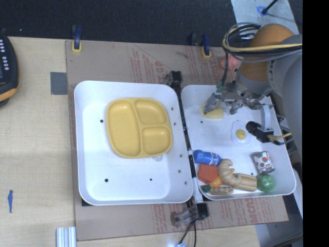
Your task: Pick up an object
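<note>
Near the back of the right bin [288,187] my gripper [213,105] hangs low over a pale yellow piece [215,112], which lies right beneath it, touching or nearly so, long axis left to right. Whether I grasp it, I cannot tell.

I see open floor in the middle of the right bin [218,133]. Its near edge is crowded: blue bottle [206,156], red block [207,173], wooden piece [241,180], green ball [266,182], small can [262,162]. The yellow divided plate [139,126] fills much of the left bin [92,179].
</note>
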Motion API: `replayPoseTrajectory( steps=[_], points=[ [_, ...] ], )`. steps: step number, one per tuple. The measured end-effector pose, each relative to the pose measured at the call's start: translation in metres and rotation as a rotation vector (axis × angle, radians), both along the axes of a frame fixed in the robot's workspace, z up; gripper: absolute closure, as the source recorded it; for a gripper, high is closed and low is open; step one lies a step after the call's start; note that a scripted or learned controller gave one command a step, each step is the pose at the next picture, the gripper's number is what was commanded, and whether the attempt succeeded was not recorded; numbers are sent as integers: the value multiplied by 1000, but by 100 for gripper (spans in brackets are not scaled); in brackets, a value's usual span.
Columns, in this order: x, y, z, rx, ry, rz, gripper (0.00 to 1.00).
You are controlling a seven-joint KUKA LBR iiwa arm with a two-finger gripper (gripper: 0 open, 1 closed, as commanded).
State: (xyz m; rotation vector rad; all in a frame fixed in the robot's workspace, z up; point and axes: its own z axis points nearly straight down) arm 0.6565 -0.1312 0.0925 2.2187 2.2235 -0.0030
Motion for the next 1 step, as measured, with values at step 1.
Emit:
replayPoseTrajectory(
  steps=[1],
  points=[
    [0,8,0,1,3,3,0]
  ],
)
